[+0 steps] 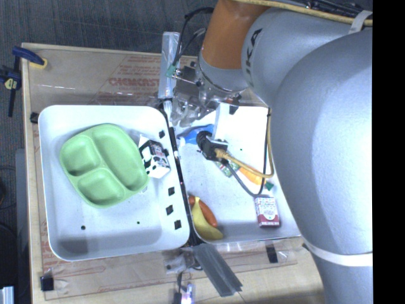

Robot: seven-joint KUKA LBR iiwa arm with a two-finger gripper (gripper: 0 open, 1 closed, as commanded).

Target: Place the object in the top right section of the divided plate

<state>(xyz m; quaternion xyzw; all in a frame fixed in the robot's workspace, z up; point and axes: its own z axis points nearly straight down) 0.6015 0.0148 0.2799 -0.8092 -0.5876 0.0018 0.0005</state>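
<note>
A light green divided plate (pixel 102 163) with three sections lies in the left bin (pixel 95 236), tilted toward the upper left. A small black-and-white object (pixel 155 156) rests on the bin floor against the plate's right rim. My gripper (pixel 182 108) hangs over the far end of the wall between the two bins, above and right of that object. A blue item (pixel 190 133) lies just below the gripper in the right bin, partly hidden by the wrist.
The right bin (pixel 243 230) holds a yellow and red banana-like piece (pixel 204 219) at its near left corner, a small red box (pixel 267 211), and a thin orange and green item (pixel 245 171) under a black cable. The arm's grey body covers that bin's right side.
</note>
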